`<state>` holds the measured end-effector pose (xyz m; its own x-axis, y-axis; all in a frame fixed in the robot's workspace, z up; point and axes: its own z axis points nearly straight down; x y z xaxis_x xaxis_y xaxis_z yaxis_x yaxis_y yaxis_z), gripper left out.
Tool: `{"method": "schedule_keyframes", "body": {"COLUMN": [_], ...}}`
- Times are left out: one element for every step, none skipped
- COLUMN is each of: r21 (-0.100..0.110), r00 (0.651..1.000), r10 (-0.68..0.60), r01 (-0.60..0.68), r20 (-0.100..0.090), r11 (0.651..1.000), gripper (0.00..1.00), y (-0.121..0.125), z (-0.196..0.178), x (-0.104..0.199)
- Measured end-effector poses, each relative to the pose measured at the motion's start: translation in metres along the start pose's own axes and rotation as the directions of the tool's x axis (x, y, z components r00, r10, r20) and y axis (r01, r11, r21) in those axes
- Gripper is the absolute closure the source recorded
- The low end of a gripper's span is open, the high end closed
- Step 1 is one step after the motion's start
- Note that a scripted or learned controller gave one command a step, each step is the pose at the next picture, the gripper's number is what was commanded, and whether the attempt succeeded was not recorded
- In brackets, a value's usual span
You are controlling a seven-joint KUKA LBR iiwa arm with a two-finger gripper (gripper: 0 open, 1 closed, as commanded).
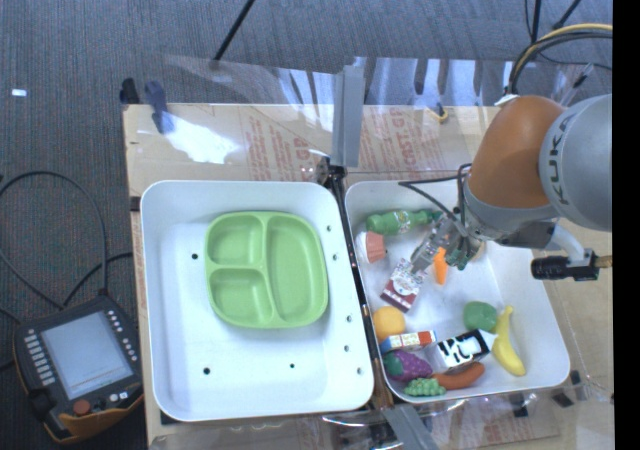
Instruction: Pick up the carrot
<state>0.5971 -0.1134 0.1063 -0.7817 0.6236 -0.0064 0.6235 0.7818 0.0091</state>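
Note:
A small orange carrot [440, 266] sits between the fingertips of my gripper [442, 256] over the middle of the right bin [556, 358]. The gripper is shut on it, and the carrot's lower end pokes out below the fingers, seemingly lifted off the bin floor. The grey arm with its orange band [515, 153] reaches in from the right and hides the bin's far right corner.
Around the gripper lie a green bottle [400, 221], a red-and-white packet [402, 286], an orange [388, 322], a lime [480, 315], a banana [510, 343] and several other toy foods. A green divided plate [267, 268] rests in the left bin [170, 338].

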Motion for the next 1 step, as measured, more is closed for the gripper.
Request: {"method": "schedule_keyframes", "body": {"r21": [0.004], "r00": [0.998], "r10": [-0.066], "r01": [0.066], "r20": [-0.002], "r11": [0.998], "gripper": [1.0], "y": [0.0099], "z": [-0.0851], "x": [0.0688]}}
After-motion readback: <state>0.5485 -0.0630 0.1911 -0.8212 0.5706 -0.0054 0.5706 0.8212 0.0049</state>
